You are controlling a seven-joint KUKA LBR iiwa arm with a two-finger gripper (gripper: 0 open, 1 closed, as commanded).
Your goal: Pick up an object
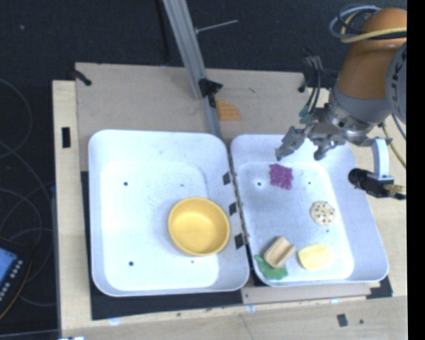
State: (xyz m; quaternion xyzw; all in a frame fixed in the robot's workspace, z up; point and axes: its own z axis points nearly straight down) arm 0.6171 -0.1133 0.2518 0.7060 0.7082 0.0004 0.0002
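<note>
Hand (303, 147) hangs wide open, gripping nothing, just above the fuzzy purple lump (281, 176) (round speckled cookie (322, 213) sits below-right of it).

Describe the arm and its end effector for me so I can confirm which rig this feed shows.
The arm is grey metal with a broad orange band above the wrist. Thin pale cables loop over its top, and dark wires run down beside the wrist. The end effector is a small grey two-finger unit with dark fittings.

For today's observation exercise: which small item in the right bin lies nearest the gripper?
The purple item, just below the gripper; the cookie lies farther.
</note>
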